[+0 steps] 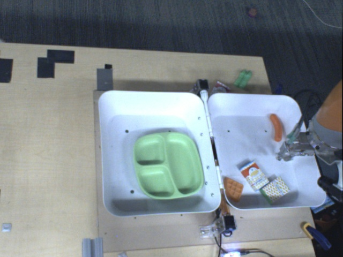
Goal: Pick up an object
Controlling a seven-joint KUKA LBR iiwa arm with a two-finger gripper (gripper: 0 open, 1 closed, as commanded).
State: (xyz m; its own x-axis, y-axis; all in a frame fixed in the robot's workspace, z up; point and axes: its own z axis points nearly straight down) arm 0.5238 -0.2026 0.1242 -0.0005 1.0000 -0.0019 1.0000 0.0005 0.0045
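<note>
1. On the tabletop [48, 143], the left bin [115, 116] holds a green divided plate [169, 165] at its middle.
2. Across the divide, the right bin [241, 111] has a waffle-like orange square [233, 187] in its near left corner.
3. Just right of that lie a small carton [254, 175] and a green patterned box [275, 189], touching.
4. An orange sausage [276, 127] lies farther back, just above and left of the end effector [286, 151].
5. I cannot tell whether the end effector is apart or together; nothing is seen in its grip.
</note>
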